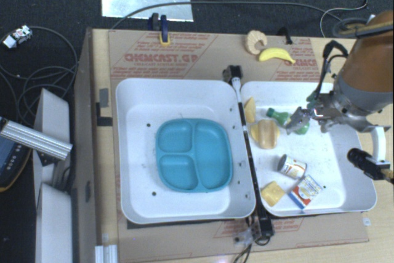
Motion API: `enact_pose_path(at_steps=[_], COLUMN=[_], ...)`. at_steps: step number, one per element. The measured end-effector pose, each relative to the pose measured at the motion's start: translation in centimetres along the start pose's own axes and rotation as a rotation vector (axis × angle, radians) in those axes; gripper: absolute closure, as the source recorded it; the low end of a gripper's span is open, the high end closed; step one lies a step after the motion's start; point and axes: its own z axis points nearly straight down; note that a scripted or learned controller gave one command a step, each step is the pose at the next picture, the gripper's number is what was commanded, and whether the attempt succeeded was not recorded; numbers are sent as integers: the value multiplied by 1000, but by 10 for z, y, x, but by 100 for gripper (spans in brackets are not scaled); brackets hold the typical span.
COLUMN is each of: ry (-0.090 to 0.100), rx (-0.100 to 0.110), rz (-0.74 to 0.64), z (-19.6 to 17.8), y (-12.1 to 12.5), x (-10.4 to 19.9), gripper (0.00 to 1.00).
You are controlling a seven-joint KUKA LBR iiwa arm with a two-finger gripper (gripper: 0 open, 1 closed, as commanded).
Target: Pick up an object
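A: Target looks like the green bottle (280,114), lying in the right bin (354,194), upper left part, just beside the tan pear-shaped piece (265,133).

B: And the gripper (301,123)?

A: Right at the bottle's right end, low over the bin. A green bit shows at the tips, but whether the jaws are apart or together can't be told from this angle.

B: So no claim of a hold. What does the step need?

A: Prob. centre the jaws across the bottle's narrow width, not along it, go low, then close. It's round, so it may roll off toward the pear piece.

B: Other stuff nearby?

A: Small can (291,165), yellow wedge (273,193), red-white-blue packet (306,190), all lower in the same bin, well apart. Left bin (138,132) holds a blue divided plate (193,154). A banana (276,55) sits on the surface behind.
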Motion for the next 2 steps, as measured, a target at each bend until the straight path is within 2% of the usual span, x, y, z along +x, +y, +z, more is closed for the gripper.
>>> enact_pose_path(at_steps=[1, 2], ry=[0, 0], rx=[4, 1], rz=[1, 2], z=[105, 149], y=[58, -7], x=[-16, -5], gripper=[0, 0])
